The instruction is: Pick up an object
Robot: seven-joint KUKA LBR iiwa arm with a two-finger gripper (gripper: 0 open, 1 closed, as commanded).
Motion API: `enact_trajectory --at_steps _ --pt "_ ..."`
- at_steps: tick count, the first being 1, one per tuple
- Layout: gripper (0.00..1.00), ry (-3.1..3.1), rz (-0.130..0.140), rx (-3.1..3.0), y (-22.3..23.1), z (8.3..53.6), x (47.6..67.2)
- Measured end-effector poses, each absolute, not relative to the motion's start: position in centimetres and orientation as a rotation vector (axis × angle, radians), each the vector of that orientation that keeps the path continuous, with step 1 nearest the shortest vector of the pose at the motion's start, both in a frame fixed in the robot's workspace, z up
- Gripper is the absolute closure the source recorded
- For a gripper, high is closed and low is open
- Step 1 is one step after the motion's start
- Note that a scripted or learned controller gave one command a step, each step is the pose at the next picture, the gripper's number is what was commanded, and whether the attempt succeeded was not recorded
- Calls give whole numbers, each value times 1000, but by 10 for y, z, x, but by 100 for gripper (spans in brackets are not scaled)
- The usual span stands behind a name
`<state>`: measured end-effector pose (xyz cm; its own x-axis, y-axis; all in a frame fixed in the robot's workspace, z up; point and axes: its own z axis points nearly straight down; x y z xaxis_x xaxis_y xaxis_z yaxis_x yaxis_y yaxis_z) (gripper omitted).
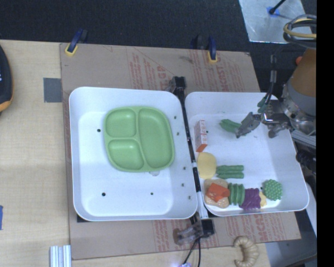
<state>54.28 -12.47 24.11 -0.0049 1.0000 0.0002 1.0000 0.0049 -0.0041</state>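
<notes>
The tabletop [28, 166] bears a left bin [86, 204] holding a green divided plate [139, 138]. In the right bin [278, 166], the gripper [246, 128] hangs narrow beside a green pod [229, 125], not holding it.

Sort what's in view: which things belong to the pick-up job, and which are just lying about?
Job:
gripper over the right bin
green piece beside it
yellow piece
green beans
purple piece

Lying about:
green plate in the left bin
blue clamps
</notes>
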Motion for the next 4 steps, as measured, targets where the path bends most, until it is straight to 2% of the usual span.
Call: enact_trajectory --at_steps 1,2,3,4 --pt "0 -2218 12 -2212 -147 178 506" --pt "0 -2223 2 -2214 -115 89 475" --pt "0 -2227 -1 -2225 -177 164 512" --pt "0 -2236 -4 -2213 -157 90 623"
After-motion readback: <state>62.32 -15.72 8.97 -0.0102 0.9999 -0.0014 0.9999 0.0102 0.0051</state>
